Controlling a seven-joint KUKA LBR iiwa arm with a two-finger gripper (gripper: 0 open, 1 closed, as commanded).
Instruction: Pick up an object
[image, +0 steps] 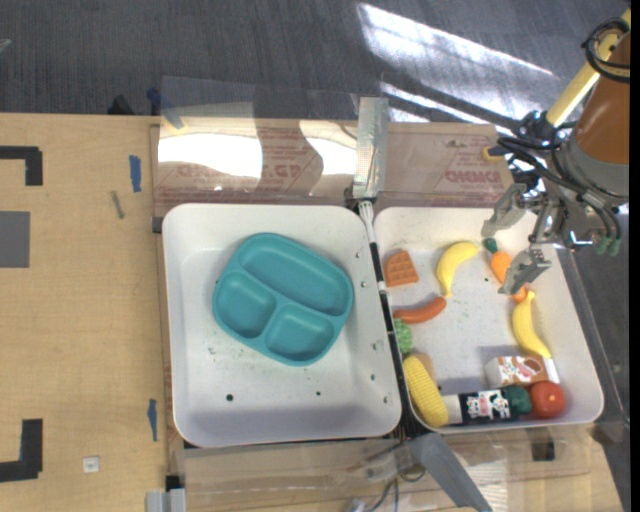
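Nearest the camera, along the front wall of the right bin (590, 400), a corn cob (424, 390), a dark bottle with a white label (492, 405), a small carton (517, 370) and a red tomato (547, 398) are packed close together, several touching. Just behind them a yellow banana (528, 325) lies lengthwise near the right wall. Toward the middle of that bin a red sausage (420, 310) with a green piece at its left end, a waffle-patterned orange wedge (400, 268) and a second banana (455, 265) are spread apart. The left bin (190, 400) carries a teal divided plate (283, 297), lying flat. At the far right the gripper (522, 243) is poised low over the rear of the right bin, its fingers spread apart with nothing seen between them; a small orange carrot (500, 266) lies just beside the fingertips. No object is chosen by name in the task, so the carrot is judged the likeliest target. The step in hand is judged to be the approach, with no grasp made. For the next move, the fingers must be centred astride the carrot, lowered to the bin floor and closed before lifting; the neighbouring banana must be cleared.
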